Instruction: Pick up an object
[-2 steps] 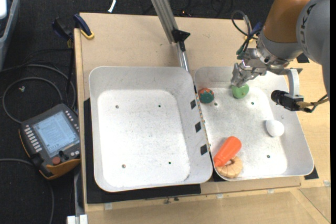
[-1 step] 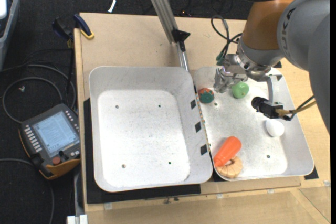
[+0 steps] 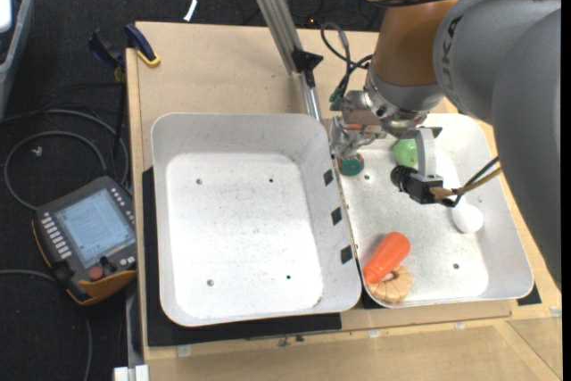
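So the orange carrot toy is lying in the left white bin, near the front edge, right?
Not quite. The camera view shows the orange carrot toy lying in the right white bin, near the front edge, beside a tan round object. It is not in the left white bin.

- bins (image 3: 236, 227): matt white plastic, a bit speckled
- bench (image 3: 223, 67): bare wood, looks like plywood
- arm (image 3: 500, 40): smooth grey shell, glossy orange band
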Controlling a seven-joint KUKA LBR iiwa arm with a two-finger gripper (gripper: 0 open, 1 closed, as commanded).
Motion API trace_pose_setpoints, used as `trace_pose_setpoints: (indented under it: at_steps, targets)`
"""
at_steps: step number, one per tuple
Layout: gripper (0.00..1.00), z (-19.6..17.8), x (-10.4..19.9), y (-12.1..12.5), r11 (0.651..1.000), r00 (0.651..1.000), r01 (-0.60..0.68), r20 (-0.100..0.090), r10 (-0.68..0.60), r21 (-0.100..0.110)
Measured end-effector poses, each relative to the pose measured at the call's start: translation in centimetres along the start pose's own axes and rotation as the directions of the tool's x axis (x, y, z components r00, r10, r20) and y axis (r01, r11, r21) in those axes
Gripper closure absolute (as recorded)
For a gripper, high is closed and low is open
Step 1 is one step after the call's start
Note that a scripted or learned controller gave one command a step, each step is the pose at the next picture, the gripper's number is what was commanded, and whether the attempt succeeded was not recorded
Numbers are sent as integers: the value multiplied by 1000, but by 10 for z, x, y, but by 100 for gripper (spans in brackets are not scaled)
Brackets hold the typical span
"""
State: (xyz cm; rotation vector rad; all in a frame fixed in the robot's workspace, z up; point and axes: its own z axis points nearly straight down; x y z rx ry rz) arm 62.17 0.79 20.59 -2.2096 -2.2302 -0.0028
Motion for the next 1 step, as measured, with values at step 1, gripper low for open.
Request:
trace_pose_setpoints:
  at_steps: [1]
  targets:
    - [100,-8,45,-6,1000,1000,-1,1,1,-1]
